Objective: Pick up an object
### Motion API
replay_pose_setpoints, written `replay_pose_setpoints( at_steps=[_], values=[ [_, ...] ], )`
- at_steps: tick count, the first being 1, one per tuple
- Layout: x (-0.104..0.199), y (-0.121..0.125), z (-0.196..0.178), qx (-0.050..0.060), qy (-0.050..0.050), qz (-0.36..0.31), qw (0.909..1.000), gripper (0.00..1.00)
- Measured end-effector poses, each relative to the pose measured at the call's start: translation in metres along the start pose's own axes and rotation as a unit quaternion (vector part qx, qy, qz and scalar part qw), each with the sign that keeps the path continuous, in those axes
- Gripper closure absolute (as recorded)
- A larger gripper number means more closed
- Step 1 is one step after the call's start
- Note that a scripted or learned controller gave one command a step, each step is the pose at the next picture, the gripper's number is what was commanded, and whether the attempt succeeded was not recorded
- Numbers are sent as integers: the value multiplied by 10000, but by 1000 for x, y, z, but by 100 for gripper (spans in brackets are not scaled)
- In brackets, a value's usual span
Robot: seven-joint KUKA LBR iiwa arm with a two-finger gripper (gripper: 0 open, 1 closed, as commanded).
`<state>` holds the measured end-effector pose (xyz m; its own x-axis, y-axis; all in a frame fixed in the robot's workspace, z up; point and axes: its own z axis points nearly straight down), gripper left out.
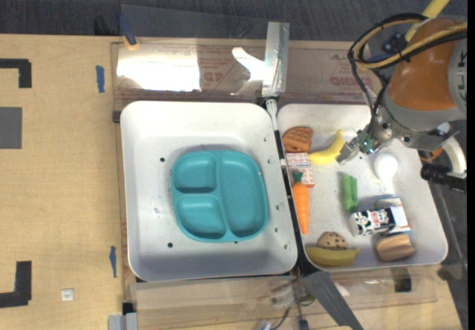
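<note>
My gripper [355, 148] hangs over the back middle of the right bin [430, 210], just right of a small yellow banana [325, 153]. Nothing shows in its grasp. Around it lie a brown toast slice [297, 138], a white egg [386, 166] and a green vegetable [348, 193]. A small printed carton [299, 166] and a carrot [301, 207] lie along the bin's left wall. At the front are a cow-patterned milk carton [380, 219], a cookie [333, 239], a second yellow piece [332, 255] and a brown roll [394, 247].
The left bin [141, 195] holds a teal divided plate [220, 194]. A raised divider [285, 173] separates the two bins. The orange and grey arm [423, 84] with its cables overhangs the right bin's back right corner. A shiny panel [193, 69] stands behind the left bin.
</note>
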<state>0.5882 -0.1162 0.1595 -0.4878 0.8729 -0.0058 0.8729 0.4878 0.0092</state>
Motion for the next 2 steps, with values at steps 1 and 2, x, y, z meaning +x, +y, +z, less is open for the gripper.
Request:
replay_pose_setpoints(
  at_steps=[1, 2],
  values=[
    [37, -32, 63, 51, 48, -927, 9957, 100],
    [21, -8, 58, 34, 14, 608, 9981, 100]
  ],
)
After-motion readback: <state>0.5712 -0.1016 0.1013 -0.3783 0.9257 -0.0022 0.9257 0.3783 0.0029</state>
